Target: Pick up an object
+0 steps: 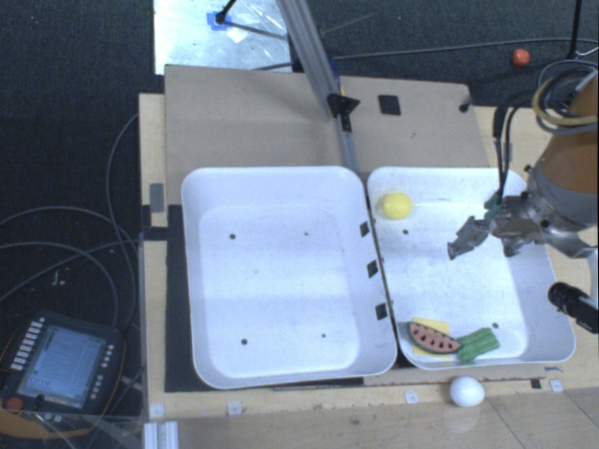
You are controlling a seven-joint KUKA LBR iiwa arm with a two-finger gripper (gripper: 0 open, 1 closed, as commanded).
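Lying nearest the camera, a small white ball (466,391) sat on the bench outside the bins. Just beyond it, in the right white bin (543,349), a red watermelon-slice toy (432,337) rested beside a green ridged toy (478,343), the two nearly touching at the near wall. Above that bin's middle hung the grey two-finger gripper (465,241), carrying nothing (whether its fingers were spread or closed could not be told). Farther back, a round yellow ball (397,206) lay near the bin's far left corner. The step looked like the approach: no object was yet chosen, and the next move would call for lining up over one toy and descending.
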